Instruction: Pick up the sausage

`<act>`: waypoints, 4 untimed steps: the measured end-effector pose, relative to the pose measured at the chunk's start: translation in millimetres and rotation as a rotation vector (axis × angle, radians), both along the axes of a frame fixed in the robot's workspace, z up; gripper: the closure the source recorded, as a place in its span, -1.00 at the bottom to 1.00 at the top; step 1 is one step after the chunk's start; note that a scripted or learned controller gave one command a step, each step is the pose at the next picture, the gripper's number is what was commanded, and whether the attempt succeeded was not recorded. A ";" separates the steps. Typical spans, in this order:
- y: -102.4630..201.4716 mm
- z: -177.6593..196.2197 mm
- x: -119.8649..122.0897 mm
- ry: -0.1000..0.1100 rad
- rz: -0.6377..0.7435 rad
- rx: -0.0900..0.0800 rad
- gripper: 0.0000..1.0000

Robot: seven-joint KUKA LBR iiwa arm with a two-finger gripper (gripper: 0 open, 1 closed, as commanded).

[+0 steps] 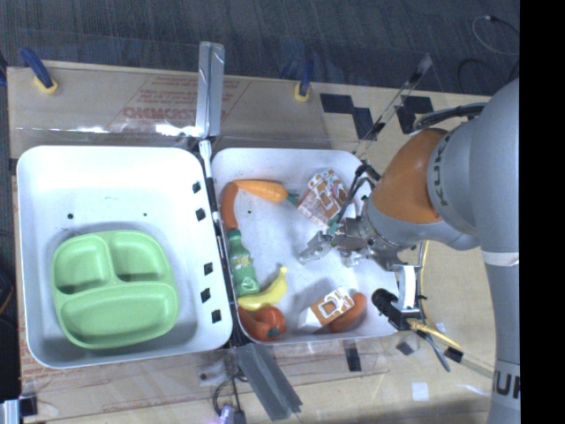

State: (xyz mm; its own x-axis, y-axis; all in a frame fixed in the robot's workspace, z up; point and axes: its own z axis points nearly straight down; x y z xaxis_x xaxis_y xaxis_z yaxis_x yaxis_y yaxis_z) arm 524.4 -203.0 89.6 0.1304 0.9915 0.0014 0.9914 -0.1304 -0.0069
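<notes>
Landmark: the right bin (265, 159), the 1 of the 2 white bins that holds the food items; every place below is given against it.
Sausage: the reddish-brown sausage (228, 205) lies along the right bin's left wall, in its upper-left part, bent in a slight curve, with its upper end touching the carrot.
Carrot: an orange carrot (261, 189) lies across the right bin's upper-left area, pointing toward the snack packet.
Snack packet: a red and white packet (321, 196) sits in the right bin's upper middle.
Green bottle: a small green bottle (241, 261) lies against the right bin's left wall, just below the sausage.
Banana: a yellow banana (264, 293) rests near the right bin's lower-left corner, on top of a red tomato (265, 322).
Orange item: an orange piece with a white label (337, 309) lies by the right bin's lower wall.
Gripper: the gripper (320, 246) hangs over the right bin's middle, well apart from the sausage; I cannot tell how it is set.
Green tray: a 3-compartment green tray (113, 287) lies in the left bin (106, 162), beside the right bin.
</notes>
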 end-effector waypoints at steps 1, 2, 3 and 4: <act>-3.0 47.2 -48.9 0.000 0.046 0.002 -1.00; -2.5 27.7 -49.0 0.002 0.140 0.004 -1.00; -6.0 21.5 -49.0 0.003 0.140 0.005 -1.00; -5.7 0.3 -48.8 0.002 0.183 0.005 -1.00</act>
